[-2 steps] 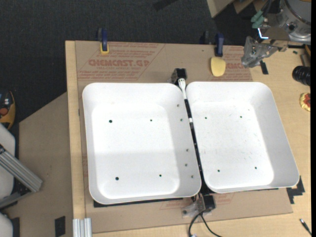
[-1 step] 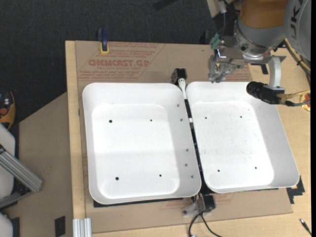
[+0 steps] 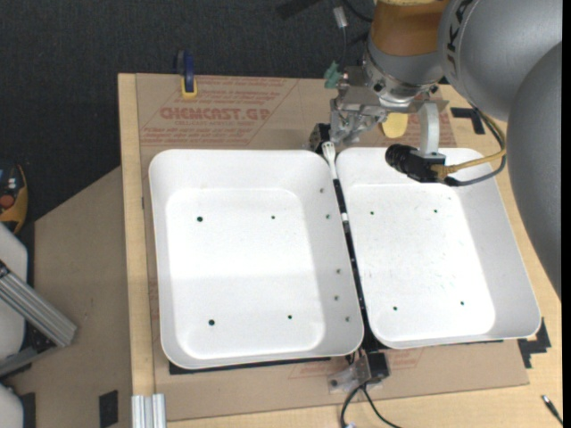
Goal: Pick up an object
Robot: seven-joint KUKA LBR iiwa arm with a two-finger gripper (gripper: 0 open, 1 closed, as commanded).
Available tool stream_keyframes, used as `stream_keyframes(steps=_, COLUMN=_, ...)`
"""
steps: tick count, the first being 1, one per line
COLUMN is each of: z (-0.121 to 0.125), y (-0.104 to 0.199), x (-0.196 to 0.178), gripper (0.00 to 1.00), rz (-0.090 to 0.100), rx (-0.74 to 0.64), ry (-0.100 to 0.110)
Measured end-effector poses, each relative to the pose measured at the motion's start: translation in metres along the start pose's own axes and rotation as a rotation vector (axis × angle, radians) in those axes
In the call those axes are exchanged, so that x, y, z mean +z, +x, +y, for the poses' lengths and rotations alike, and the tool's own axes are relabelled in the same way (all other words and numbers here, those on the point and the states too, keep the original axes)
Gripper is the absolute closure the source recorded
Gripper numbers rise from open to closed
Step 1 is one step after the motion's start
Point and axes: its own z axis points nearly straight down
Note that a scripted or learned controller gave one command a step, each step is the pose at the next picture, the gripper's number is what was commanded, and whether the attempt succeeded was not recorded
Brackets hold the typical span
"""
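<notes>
Handling of the small pale-yellow rounded object (image 3: pixel 394 125) at upper right looked light, possibly soft, favouring a side pinch; whether the two-finger gripper (image 3: pixel 359 121) was open or closed could not be determined.

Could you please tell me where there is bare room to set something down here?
The left shallow white bin has a bare floor between its walls. The right shallow white bin is bare toward the near rim; its far rim is crowded by the tool.

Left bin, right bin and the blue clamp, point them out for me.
left bin (image 3: pixel 241 266), camera view, bare floor.
right bin (image 3: pixel 428 266), camera view, bare floor.
blue clamp (image 3: pixel 187 71), camera view, its body.
</notes>
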Motion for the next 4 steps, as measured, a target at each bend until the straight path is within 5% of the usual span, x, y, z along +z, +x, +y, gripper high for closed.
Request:
stream_keyframes(steps=2, z=-0.041, y=0.014, x=-0.047, gripper=1.0, rz=0.0, rx=0.003, ry=-0.003)
stream_keyframes(steps=3, z=-0.024, y=0.08, x=0.031, gripper=1.0, rz=0.0, rx=-0.001, ry=0.004)
stream_keyframes(steps=4, z=-0.05, y=0.051, x=-0.028, gripper=1.0, rz=-0.001, rx=0.007, ry=-0.011)
